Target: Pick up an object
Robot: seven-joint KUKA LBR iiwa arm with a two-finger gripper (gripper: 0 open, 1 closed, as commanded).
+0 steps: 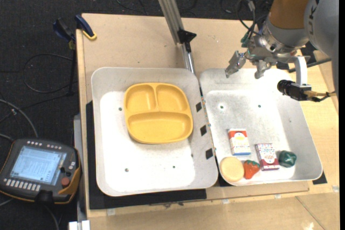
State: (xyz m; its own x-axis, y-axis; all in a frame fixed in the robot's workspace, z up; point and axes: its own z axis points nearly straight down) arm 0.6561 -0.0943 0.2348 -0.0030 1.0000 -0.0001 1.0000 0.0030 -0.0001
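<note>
My gripper (246, 67) hangs open over the far edge of the right bin (259, 110), with nothing between its fingers. The objects lie at the near end of that bin, well away from it. A small red and white carton (239, 142) lies flat, with a second small box (266, 156) to its right. A pale round disc (232, 168) sits in the near left corner, next to a red strawberry-like piece (252, 169). A dark green lump (287, 158) rests at the near right.
A yellow divided plate (158, 112) lies in the left bin (108, 137). A slanted metal pole (168, 0) rises behind the bins' divide. A teach pendant (36, 168) sits at the lower left, off the bench. A black clamp (291, 89) sticks out by the right bin's far right.
</note>
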